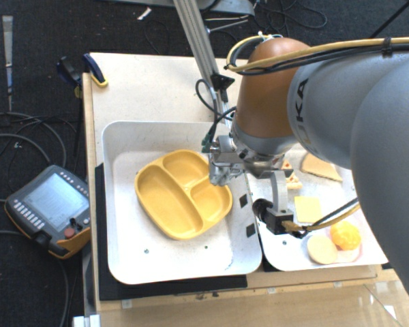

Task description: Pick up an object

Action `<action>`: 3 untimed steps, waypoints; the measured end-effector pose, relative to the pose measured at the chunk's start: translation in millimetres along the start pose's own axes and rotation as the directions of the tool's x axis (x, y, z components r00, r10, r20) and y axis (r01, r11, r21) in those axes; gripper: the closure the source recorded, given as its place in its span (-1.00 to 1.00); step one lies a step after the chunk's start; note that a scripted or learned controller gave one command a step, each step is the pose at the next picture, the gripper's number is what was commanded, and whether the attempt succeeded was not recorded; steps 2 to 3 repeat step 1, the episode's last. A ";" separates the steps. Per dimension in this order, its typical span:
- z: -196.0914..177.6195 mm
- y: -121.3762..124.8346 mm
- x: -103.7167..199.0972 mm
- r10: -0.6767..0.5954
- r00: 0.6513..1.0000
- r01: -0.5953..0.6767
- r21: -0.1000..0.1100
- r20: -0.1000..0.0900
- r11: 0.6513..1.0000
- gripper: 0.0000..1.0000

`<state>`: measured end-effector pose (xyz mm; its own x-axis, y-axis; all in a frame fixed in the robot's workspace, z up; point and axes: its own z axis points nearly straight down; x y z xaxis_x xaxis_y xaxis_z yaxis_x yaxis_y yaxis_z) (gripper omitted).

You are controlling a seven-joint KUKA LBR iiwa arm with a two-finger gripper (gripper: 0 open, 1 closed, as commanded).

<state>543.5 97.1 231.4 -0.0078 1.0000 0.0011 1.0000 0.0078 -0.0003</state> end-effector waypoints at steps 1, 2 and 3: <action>-0.8 -0.2 -3.6 0.006 1.000 -0.006 0.000 0.002 1.000 -1.00; -0.8 -0.2 -3.6 0.006 1.000 -0.006 0.000 0.002 1.000 -1.00; -0.8 -0.2 -3.6 0.006 1.000 -0.006 0.000 0.002 1.000 -1.00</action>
